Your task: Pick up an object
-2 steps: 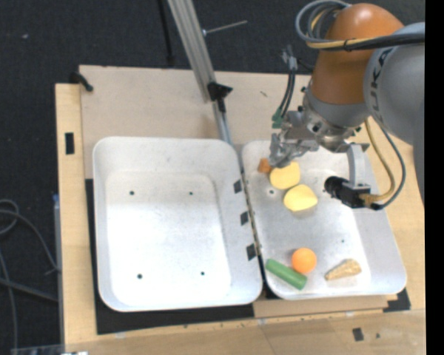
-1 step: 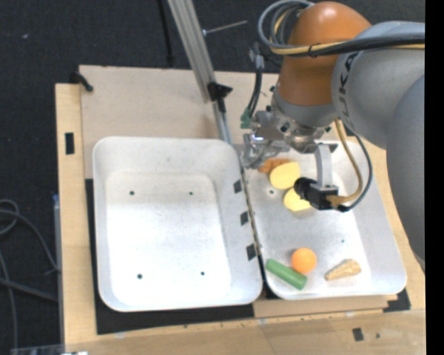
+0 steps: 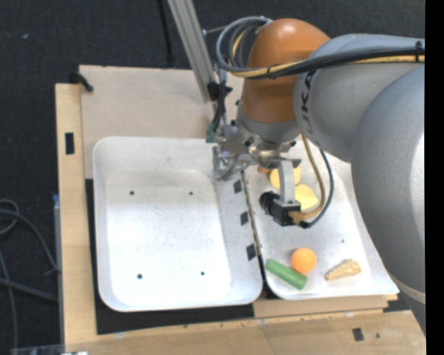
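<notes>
My gripper [image 3: 223,164] hangs low over the back of the ridge between the two bins, under the orange wrist band. In the right bin [image 3: 355,228] a yellow object [image 3: 303,193] lies partly hidden behind the wrist hardware. An orange ball [image 3: 304,259], a green cylinder [image 3: 285,273] and a tan wedge-shaped piece [image 3: 342,270] lie near the front rim. The arm covers the back of the right bin. I see nothing held under the gripper.
The left bin [image 3: 163,220] is a white tray with a speckled floor. A slanted aluminium post [image 3: 192,39] rises behind the bins, close to the wrist. The bench edge [image 3: 70,198] runs down the left.
</notes>
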### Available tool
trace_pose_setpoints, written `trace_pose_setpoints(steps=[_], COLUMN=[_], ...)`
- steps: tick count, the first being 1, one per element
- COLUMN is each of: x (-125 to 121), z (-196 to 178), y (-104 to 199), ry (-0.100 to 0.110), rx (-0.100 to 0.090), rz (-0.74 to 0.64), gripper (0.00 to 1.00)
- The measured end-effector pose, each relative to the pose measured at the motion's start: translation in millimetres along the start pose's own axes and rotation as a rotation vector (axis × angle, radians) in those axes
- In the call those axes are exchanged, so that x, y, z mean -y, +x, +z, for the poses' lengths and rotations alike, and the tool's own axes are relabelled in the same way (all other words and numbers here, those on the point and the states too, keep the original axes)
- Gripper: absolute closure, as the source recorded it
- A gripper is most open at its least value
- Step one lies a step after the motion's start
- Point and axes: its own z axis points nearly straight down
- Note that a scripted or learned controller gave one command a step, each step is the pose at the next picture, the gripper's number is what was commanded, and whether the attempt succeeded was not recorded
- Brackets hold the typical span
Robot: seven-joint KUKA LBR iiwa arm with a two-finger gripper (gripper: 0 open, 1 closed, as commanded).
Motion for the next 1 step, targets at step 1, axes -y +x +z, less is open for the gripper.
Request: trace_pose_setpoints(steps=[1], x=[-0.8], z=[-1.1], y=[-3.4], ry=[-0.003], rx=[0.001], rz=[0.007], gripper=[0.00])
